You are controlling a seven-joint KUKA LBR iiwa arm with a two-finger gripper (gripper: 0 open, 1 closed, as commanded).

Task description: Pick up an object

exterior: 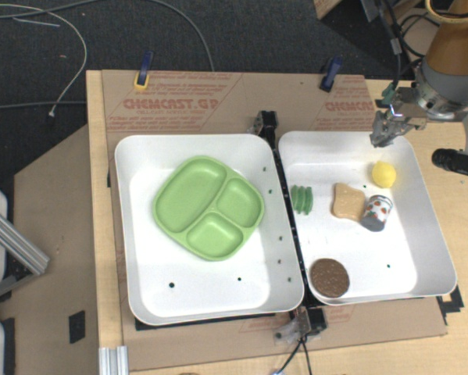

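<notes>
Camera view shows the grey arm coming in at the upper right, its hand (384, 133) low over the right bin's (421, 276) top edge; I cannot tell its state. A small round yellow ball (384, 174) lies in that bin just below the hand.

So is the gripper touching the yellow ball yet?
Apart. In the camera view the gripper hangs above the right bin's far edge, and white bin floor shows between it and the yellow ball.
</notes>
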